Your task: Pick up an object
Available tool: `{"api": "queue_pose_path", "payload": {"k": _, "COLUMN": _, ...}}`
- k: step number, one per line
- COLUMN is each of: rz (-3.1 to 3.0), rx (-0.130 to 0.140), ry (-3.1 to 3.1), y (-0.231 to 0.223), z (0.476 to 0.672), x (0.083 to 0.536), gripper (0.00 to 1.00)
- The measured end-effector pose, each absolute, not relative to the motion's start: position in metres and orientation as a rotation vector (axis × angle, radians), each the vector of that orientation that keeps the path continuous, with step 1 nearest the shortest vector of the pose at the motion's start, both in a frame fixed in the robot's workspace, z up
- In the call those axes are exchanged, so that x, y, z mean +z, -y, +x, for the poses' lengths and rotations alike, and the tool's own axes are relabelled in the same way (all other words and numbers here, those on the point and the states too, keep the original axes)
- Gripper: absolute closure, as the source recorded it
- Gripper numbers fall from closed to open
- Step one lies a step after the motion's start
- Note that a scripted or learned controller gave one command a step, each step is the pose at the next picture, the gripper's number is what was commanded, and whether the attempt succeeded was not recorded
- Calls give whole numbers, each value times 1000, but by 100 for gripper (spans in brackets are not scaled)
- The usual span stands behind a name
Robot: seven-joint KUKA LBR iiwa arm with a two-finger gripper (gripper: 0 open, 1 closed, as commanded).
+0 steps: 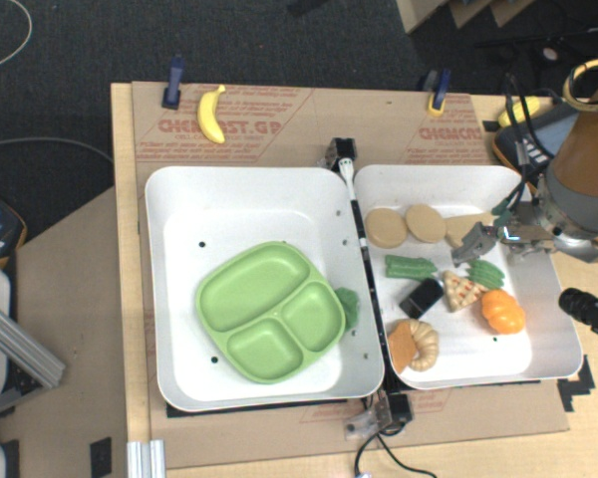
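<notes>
My gripper (475, 240) hangs low over the right bin (538, 361), near its right-hand side. Just left of it lies a tan piece (458, 229), and a green leafy toy (487, 272) sits right below it. Nothing shows held in the gripper. Around it lie two tan round biscuits (386, 227) (426, 223), a green bean pod (411, 265), a black block (422, 296), a pizza slice (462, 291), an orange fruit (502, 310) and a tan croissant-like toy (420, 345).
The left bin (179, 207) holds a green divided plate (269, 310), with a small green item (348, 307) by its right wall. A toy banana (212, 114) lies on the cardboard behind the bins. Blue clamps (172, 85) (438, 92) stand at the far edge.
</notes>
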State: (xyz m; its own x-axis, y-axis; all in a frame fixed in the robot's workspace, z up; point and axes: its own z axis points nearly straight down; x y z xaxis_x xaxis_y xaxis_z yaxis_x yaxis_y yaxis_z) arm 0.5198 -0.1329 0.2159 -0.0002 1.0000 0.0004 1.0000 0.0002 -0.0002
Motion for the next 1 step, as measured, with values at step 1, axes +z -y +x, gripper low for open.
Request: {"api": "queue_pose_path", "payload": {"k": 1, "rz": -2213, "rx": 10, "ry": 2211, "y": 113, "z": 475, "x": 106, "gripper": 0}}
